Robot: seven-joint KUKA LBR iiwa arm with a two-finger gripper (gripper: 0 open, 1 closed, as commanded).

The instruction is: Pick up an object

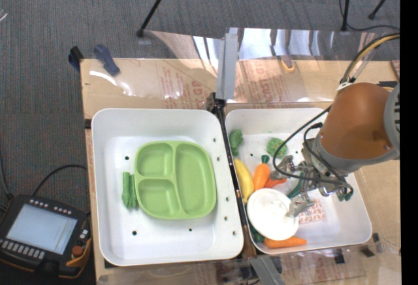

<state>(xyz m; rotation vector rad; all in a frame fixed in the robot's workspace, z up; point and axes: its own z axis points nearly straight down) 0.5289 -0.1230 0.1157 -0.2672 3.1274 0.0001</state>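
Arm enters from right, orange band [356, 123] prominent above wrist, grey link at frame edge. Wrist pitched downward and leftward. Cables loop from wrist area upward. Gripper [297, 202] low, metal fingers angled down-left; finger spacing unclear from this slant.

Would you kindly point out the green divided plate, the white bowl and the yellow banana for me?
green divided plate [175, 180], camera view, on its large right compartment.
white bowl [271, 214], camera view, on its middle.
yellow banana [244, 176], camera view, on its mid-length.

Fixed overhead cam, slanted, both bins [104, 146]
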